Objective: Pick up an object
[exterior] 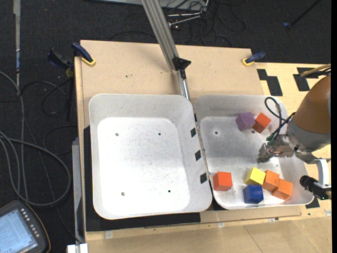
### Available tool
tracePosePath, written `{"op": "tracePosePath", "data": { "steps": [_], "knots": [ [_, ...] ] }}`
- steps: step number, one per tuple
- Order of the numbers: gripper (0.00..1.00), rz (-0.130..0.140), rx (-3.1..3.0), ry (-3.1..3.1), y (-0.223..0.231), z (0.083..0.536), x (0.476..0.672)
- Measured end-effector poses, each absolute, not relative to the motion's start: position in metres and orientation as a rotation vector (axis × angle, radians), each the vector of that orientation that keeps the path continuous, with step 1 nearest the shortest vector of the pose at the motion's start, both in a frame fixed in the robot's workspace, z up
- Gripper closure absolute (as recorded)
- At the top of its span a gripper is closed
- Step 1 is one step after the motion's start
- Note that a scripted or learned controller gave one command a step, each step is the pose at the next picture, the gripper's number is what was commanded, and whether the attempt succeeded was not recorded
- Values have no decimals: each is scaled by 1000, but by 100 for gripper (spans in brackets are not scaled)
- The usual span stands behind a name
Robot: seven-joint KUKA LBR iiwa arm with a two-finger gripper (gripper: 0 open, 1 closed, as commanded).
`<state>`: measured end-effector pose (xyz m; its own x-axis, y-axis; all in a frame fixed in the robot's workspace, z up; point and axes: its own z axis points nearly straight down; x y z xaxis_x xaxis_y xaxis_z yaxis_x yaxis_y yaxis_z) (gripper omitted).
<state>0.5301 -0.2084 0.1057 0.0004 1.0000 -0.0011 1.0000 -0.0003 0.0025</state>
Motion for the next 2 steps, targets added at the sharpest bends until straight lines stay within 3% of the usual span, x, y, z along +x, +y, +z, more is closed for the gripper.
{"op": "tracePosePath", "data": {
  "steps": [2],
  "knots": [
    [100, 4, 2213, 2219, -216, 201, 530]
  ]
}}
